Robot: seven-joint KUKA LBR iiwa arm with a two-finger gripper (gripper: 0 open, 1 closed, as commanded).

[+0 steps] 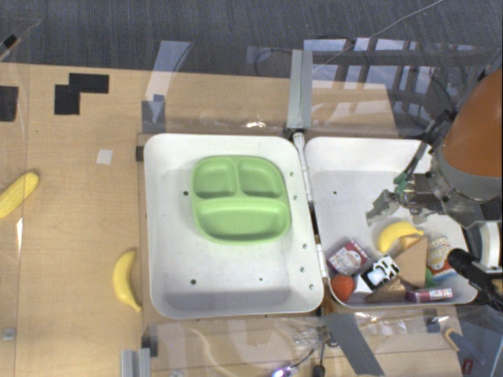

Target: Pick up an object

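Arm reached into the right bin (346,171) from the right, claw (393,204) hung just above a banana (398,234); whether the claw is apart or together cannot be told.

Two white bins are seen side by side; one green divided plate (238,198) is lain in the left bin (169,273). Three bananas are counted: one in the right bin, two out on the bench, at the left bin's corner (126,278) and at the far left edge (17,193). The right bin's near corner is crowded: a red ball (343,287), a small packet (348,256), a black-and-white item (380,273), a brown wedge (412,256), a marker (428,294). The bench (71,242) is light wood with black marks (78,91); grey carpet (196,6) is seen behind, with a cable (409,14) run across it.
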